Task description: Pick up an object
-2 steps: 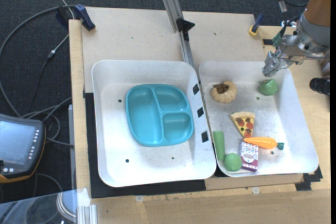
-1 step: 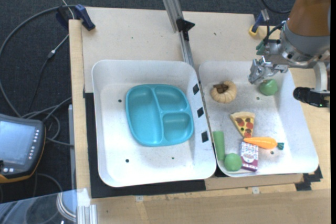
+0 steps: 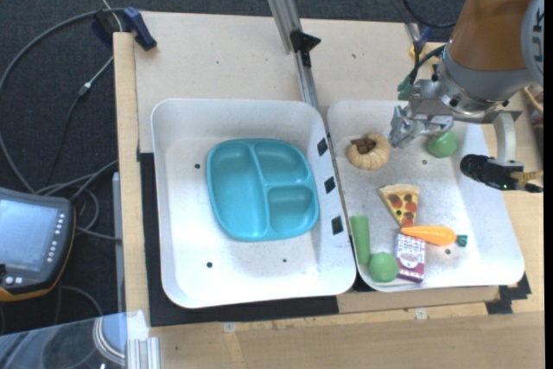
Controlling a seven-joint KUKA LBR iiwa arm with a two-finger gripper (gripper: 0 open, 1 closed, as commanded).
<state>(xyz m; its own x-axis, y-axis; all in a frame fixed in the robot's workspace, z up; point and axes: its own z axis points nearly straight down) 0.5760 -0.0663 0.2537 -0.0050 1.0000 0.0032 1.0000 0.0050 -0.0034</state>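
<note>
The gripper (image 3: pixel 411 127) hangs low in the right bin (image 3: pixel 484 212), its opening hard to judge from here, with the tan pastry (image 3: pixel 369 151) just beside it at eight o'clock.

One camera hangs fixed above the bench (image 3: pixel 216 56), looking down at a slant. Both white bins (image 3: pixel 173 272) fit within its frame.

Grey arm (image 3: pixel 484 22) reaches from right; gripper (image 3: pixel 408 127) points downward, low.
</note>
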